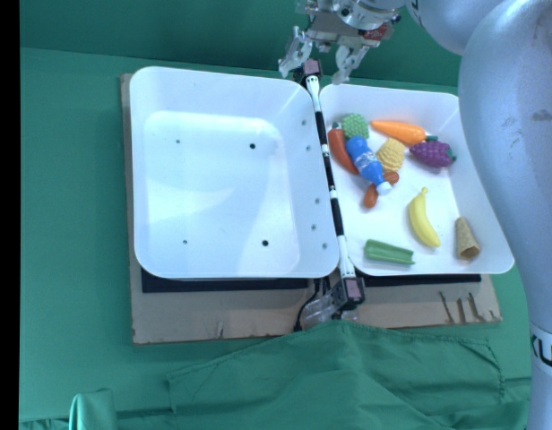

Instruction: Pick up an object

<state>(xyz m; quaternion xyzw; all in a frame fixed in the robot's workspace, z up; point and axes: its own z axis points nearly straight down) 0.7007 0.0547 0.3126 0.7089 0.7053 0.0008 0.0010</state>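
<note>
Arm [513,106] reaches in from right. Left bin [168,97] bare; right bin [487,260] holds the toys. Gripper [323,61] hangs over the far rim between bins, fingers spread, nothing between them. Banana [423,219] lies well apart from its neighbours: best target, I judge. Centre over it, straddle its narrow width, descend straight. Cone [466,238] beside it.

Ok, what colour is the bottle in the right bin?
Blue, with a white cap and label: bottle, in the camera view.
</note>
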